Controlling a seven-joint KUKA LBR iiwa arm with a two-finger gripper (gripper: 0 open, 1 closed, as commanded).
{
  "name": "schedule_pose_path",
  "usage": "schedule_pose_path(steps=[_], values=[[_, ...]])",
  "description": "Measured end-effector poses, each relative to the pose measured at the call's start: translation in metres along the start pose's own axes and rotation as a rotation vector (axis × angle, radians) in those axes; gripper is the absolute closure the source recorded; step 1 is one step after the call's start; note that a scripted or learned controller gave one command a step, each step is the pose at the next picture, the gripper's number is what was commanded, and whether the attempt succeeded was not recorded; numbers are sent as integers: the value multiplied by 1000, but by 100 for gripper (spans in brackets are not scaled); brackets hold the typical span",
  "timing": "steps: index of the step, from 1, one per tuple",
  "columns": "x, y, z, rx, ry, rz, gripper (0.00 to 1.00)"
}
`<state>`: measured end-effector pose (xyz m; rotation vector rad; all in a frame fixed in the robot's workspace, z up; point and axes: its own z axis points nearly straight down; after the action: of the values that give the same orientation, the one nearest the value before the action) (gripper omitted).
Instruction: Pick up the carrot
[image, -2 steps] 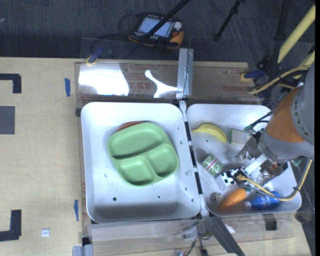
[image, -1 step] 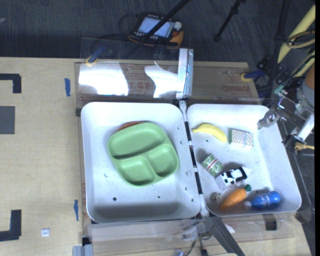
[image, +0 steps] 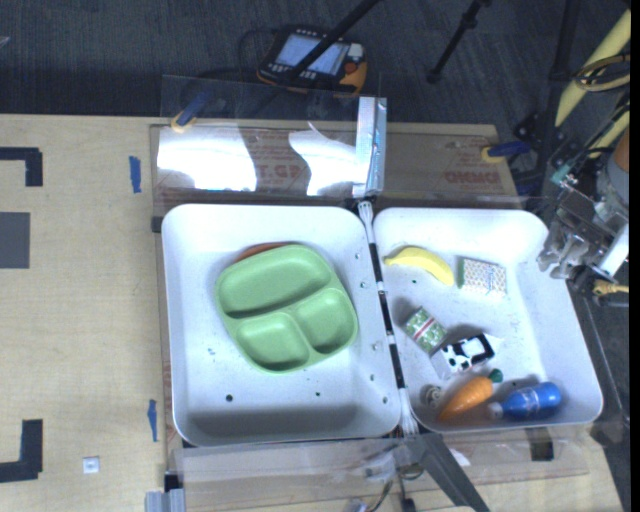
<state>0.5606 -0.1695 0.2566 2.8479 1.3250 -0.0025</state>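
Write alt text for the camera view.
An orange carrot lies near the front edge of the right white bin, beside a blue bottle, while the gripper hangs over that bin's right rim. The left bin holds a green divided tray.

Bright overhead light is washing the whole bench evenly. Hard white glare is bouncing off the clear panel (image: 270, 150) behind the bins, blowing out two patches there. The white bins (image: 190, 300) are glowing, with soft shadows pooling along their near walls. The floor beyond is staying dim. Everything is looking slightly soft, and the gripper (image: 565, 255) is blurring at the right.
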Motion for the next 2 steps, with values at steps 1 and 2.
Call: schedule_pose_path(steps=[1,2], values=[[0,0,0,0,0,0,0],[-65,-52,101,2,1,-5,0]])
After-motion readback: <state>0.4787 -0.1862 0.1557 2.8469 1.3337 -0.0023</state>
